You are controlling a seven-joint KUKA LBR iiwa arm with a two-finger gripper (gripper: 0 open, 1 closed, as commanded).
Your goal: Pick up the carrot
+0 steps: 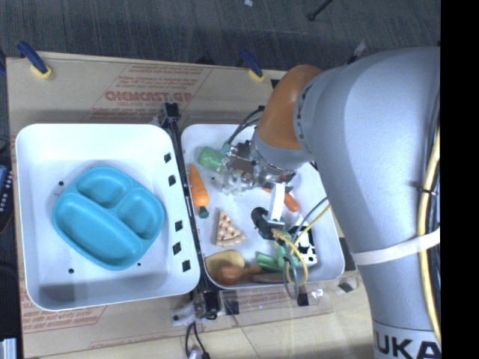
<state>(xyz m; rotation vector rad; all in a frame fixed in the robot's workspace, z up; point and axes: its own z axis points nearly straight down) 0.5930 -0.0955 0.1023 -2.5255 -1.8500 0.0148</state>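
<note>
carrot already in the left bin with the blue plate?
No, the carrot lies in the right bin, along its left wall, while the blue plate sits alone in the left bin.

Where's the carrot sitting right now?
The carrot lies in the right bin, against its left wall, just up-left of the pizza slice and left of the gripper.

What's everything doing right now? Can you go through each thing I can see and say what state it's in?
carrot: lying loose by the right bin's left wall, not held.
gripper: low in the right bin, beside the carrot.
pizza slice: flat on the bin floor.
blue divided plate: lying in the left bin, nothing on it.
left bin: holds just the plate.
</note>
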